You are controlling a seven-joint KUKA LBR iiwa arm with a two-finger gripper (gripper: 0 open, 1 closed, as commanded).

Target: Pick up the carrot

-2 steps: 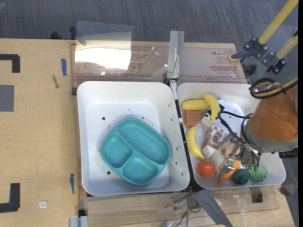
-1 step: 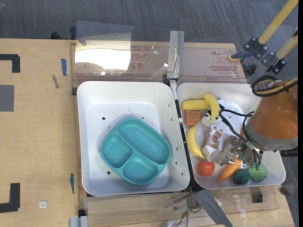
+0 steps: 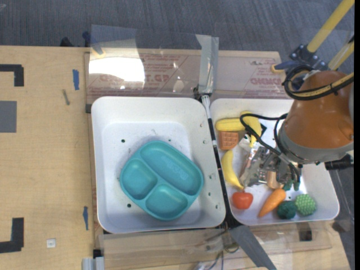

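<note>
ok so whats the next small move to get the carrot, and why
Probably shift the gripper a little toward the bin's near edge and right, until it is over the carrot, then descend. The gripper sits just above the carrot's thick end in the camera view, closer to the banana. The tomato and the broccoli flank the carrot closely, so centring first should avoid a wrong grab.

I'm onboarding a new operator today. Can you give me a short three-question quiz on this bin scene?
1. True or false: the carrot lies in the bin holding the teal divided plate.
2. Which item lies just left of the carrot: A) tomato, B) green bumpy ball, C) corn cob?
3. Fill in: the gripper hovers over the ___ bin.

Key: 1 false; 2 A; 3 right.
</note>
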